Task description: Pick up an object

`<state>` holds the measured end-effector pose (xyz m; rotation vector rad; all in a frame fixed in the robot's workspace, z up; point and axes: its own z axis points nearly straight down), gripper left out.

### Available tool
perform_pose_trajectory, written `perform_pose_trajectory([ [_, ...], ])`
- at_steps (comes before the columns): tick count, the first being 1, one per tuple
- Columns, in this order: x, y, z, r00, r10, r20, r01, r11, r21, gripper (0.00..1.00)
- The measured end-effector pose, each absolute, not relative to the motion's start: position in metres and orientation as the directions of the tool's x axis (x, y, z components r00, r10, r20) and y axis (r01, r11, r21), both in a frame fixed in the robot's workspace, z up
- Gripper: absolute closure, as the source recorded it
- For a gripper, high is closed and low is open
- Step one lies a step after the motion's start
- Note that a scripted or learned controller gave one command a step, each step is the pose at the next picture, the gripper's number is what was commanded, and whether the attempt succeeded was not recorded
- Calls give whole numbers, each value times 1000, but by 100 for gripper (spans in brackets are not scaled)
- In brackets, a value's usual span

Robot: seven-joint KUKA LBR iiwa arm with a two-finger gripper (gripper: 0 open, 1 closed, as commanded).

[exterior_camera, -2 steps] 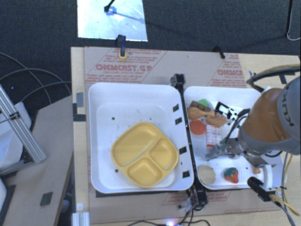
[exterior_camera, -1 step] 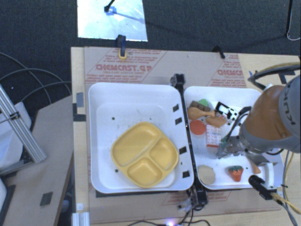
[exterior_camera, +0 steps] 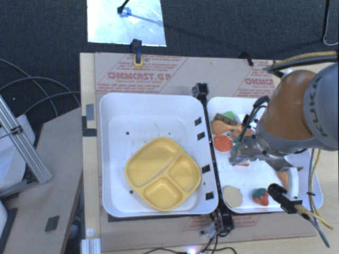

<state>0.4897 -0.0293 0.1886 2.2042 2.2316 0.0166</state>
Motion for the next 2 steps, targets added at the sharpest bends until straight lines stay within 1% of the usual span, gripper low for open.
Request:
perform_pose_trajectory([
  [1,489,14,184,-8,1000,2,1000,8,2,100],
  [2,487,52,184,-8,1000,2,1000,8,1,100],
])
